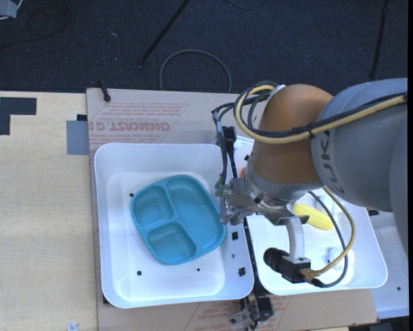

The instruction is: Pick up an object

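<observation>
Now the gripper (228, 211), open or closed I cannot tell, is hovering beside the blue tray (175, 219); pinching its rim squarely seems wise.

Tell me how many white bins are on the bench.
2. The left bin holds a blue plate; the right bin, partly under the arm, holds a yellow object.

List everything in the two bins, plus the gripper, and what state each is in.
Blue divided plate: flat, right side up, in the left bin.
Yellow object: lying in the right bin, partly behind the arm.
Gripper: low at the plate's right rim; grip unclear.
</observation>
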Tool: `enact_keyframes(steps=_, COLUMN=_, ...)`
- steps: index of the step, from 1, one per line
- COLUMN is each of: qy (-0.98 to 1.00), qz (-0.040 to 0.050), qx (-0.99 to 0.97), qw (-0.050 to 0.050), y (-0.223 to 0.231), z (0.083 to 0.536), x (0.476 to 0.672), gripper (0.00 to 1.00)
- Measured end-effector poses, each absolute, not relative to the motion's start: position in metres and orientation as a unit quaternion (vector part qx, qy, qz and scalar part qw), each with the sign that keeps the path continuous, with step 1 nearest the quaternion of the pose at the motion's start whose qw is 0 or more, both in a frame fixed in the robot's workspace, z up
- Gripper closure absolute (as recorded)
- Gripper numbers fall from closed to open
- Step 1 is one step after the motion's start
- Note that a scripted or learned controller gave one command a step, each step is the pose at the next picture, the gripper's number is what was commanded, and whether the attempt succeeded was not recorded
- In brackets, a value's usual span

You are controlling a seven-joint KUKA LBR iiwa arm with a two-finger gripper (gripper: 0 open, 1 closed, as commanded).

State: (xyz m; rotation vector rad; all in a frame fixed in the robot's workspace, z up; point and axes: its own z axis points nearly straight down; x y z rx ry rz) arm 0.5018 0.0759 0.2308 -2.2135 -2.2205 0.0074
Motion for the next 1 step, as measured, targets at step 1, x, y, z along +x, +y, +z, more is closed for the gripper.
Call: enact_keyframes(steps=1, qy=-0.707, qz=0.0019, qx=-0.707, qw=0.002, y=0.0741, z=0.2316, x=0.5027, gripper=0.00)
